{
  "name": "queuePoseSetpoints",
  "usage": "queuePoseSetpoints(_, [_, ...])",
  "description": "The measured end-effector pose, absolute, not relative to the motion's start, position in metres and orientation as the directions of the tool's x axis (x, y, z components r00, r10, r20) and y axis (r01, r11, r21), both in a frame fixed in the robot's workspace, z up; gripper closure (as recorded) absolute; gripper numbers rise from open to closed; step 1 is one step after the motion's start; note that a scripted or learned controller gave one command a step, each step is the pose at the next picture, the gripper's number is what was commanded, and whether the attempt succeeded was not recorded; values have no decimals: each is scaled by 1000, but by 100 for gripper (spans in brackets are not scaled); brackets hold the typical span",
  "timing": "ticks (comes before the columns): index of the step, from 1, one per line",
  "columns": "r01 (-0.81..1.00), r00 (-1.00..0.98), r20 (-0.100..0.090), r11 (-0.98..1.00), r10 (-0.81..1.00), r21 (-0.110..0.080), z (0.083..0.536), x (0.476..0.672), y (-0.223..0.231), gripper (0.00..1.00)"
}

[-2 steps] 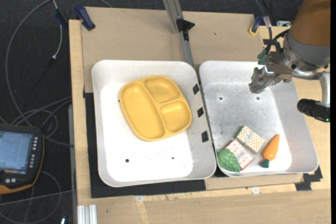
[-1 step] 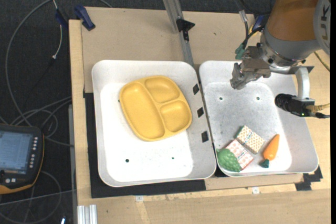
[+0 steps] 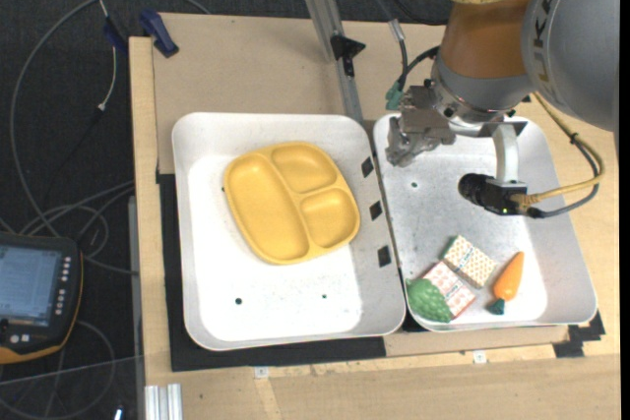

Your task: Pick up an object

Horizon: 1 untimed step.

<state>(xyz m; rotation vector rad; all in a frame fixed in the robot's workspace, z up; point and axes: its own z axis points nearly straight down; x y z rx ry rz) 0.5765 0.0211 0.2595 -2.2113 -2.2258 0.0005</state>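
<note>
The gripper [image 3: 406, 141], its grip state impossible to tell, hovers at the right bin's [image 3: 561, 241] eleven o'clock corner; it should travel toward five o'clock and descend squarely over the carrot [image 3: 509, 277].

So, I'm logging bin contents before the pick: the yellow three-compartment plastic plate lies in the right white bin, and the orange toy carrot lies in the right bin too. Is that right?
Not quite. The camera view shows the yellow three-compartment plastic plate in the left white bin, not the right one. The orange toy carrot does lie in the right white bin, near its front edge.
</note>
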Motion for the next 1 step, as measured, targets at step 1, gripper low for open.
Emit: queuePoseSetpoints(1, [1000,-6,2,6,1000,1,255,587,71,100])
